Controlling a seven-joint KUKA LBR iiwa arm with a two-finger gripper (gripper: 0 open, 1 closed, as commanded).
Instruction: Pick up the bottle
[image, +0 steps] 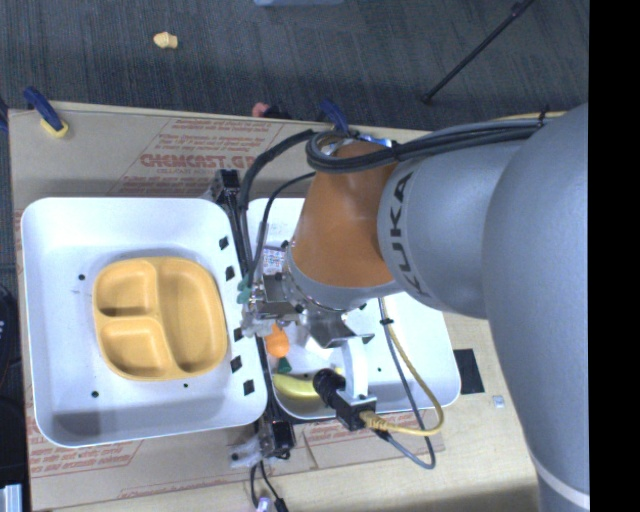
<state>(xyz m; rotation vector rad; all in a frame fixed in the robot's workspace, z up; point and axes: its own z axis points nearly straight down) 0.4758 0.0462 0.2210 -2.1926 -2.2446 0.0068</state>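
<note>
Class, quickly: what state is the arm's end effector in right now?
End effector: cannot be told; it sits low over the right bin.

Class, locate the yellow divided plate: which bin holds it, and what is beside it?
The yellow divided plate lies in the left bin, near its middle, left of the rim shared with the right bin, where the arm reaches down.

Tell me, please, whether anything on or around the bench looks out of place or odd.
One small yellow scrap lies on the dark floor beyond the bench, away from both bins. The yellow divided tray sits squarely in the left bin. The arm covers most of the right bin, so its contents cannot be judged.
</note>
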